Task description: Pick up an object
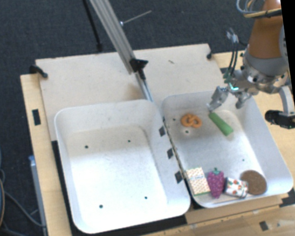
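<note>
I see the tool (227, 97) over the far right corner of the right bin (268, 141), its two fingers spread apart with nothing between them. A green stick (220, 123) lies on the bin floor just below and beside the tool, apart from the fingers. An orange pretzel-shaped piece (191, 120) sits to the left of the green stick. Along the bin's near wall I note a pale box (196, 181), a purple toy (216, 182), a small patterned can (235, 187) and a brown disc (253, 181), close together in a row. The left bin (73, 169) adjoins on the bench (44, 156).
</note>
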